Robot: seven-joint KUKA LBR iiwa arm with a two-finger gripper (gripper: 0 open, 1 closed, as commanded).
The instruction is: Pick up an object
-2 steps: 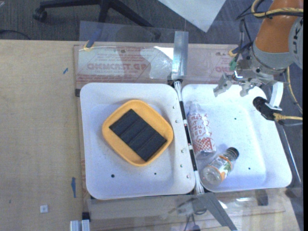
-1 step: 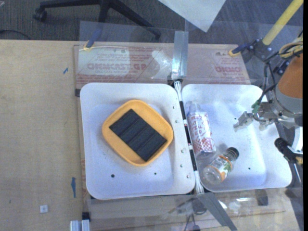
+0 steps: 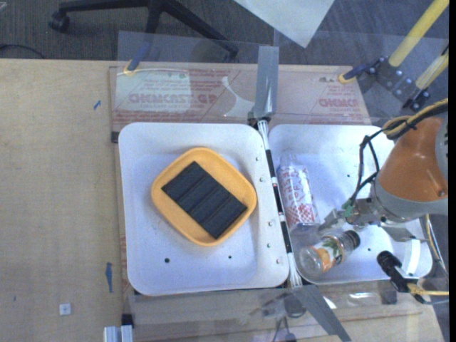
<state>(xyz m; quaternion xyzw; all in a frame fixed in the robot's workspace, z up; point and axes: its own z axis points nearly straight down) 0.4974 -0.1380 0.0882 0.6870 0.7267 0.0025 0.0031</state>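
On the wooden bench, the right bin [image 3: 335, 148] holds a clear bottle [image 3: 326, 251] near its front edge, neck pointing toward the gripper [image 3: 340, 217], which hovers just beside and above it.

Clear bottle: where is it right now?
The clear bottle lies on its side at the near edge of the right bin, just below the red-and-white packet and left of the gripper.

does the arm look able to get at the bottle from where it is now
Probably yes. The bottle lies on its side in the right bin, with the end effector just above it and nothing between them.
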